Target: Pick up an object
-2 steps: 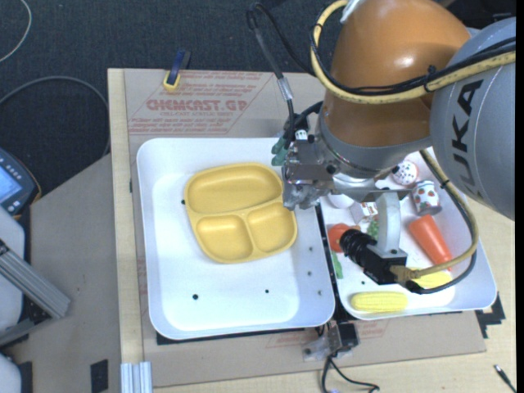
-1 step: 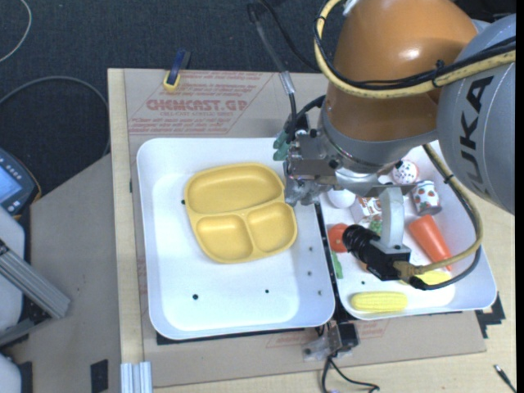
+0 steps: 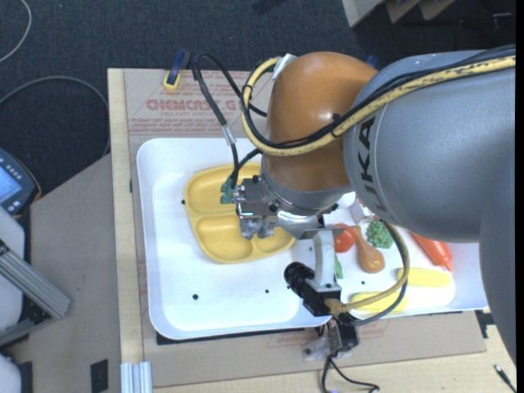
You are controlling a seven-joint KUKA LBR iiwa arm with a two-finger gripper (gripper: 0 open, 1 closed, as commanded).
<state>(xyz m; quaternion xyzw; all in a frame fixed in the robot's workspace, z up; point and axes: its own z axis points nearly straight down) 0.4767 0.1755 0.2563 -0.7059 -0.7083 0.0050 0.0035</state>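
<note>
**Arm low over the left bin**

The jaws (image 3: 260,223) sit right down on the yellow divided dish (image 3: 214,219) in the left bin (image 3: 164,244); spread or pressed together, cannot tell. Off beside them, the right bin holds a red tomato (image 3: 345,239) and a drumstick (image 3: 370,256).

Red print reading "CHEMCAST" stands on the brown board (image 3: 164,109), beyond the gripper (image 3: 260,219) toward the far bench edge; smaller red lines beneath it are illegible. The arm housing (image 3: 442,154) beside the gripper bears dark letters, partly visible as "KU"
</note>
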